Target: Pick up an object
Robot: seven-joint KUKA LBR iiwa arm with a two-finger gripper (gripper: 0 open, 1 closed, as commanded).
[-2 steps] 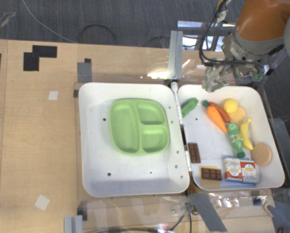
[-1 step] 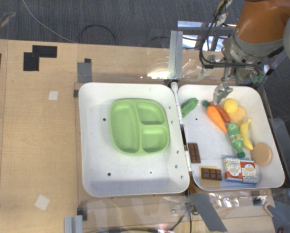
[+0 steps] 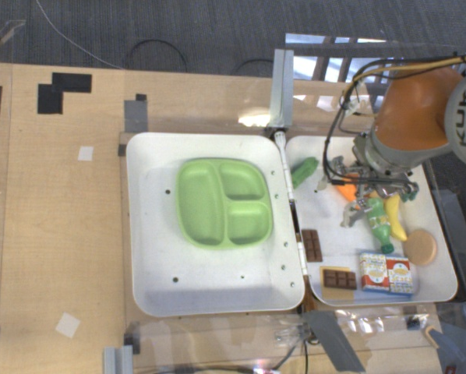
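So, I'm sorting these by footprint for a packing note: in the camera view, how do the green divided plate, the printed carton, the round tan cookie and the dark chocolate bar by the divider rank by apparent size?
1. Green divided plate, by far.
2. Printed carton.
3. Round tan cookie and dark chocolate bar: too alike to rank.

A green divided plate (image 3: 222,203) lies in the left white bin (image 3: 151,287), on a wooden bench (image 3: 54,232).

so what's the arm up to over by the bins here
The arm's tool is down in the right bin, among a green bottle, a banana and something orange. No grasp is visible. The left bin has a green divided plate.
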